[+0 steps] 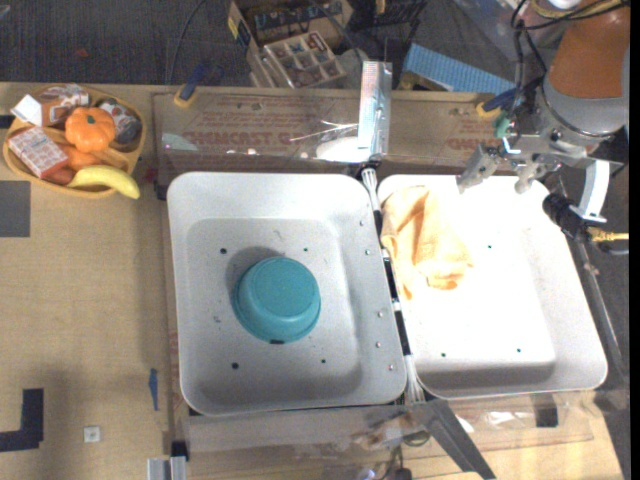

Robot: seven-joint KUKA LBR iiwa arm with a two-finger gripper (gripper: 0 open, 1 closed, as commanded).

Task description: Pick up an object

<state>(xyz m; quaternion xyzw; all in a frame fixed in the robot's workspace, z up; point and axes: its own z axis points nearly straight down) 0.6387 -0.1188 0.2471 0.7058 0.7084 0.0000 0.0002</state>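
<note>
1. Two bins side by side: left bin (190, 368) and right bin (520, 368). Gripper (497, 172) hangs at the far edge of the right bin, arm (590, 68) coming in from upper right.
2. Gripper fingers spread apart, nothing between them. One fingertip (470, 176) sits near the bin's far rim, the other (524, 180) to its right.
3. Cloth (425, 238), yellow-orange and crumpled, lies left of and nearer the camera than the gripper, in the right bin's left part. It runs along the wall that borders the left bin. Not touching the fingers; near but clearly apart.
4. Bowl (278, 298), teal, upside down, sits in the middle of the left bin, well left of the gripper and further toward the camera than the cloth. Well apart from the gripper, with the bins' shared wall between them.
5. Basket (30, 163) far left of the gripper, off the bins on the bench, holds a banana (105, 179), a small pumpkin (90, 128) and some packets.
6. Clear panel (290, 128) with a metal bracket (375, 108) stands behind the bins, left of the gripper, at about the same depth.
7. Cables (575, 218) and a black fitting hang just right of the gripper, over the right bin's right rim.
</note>
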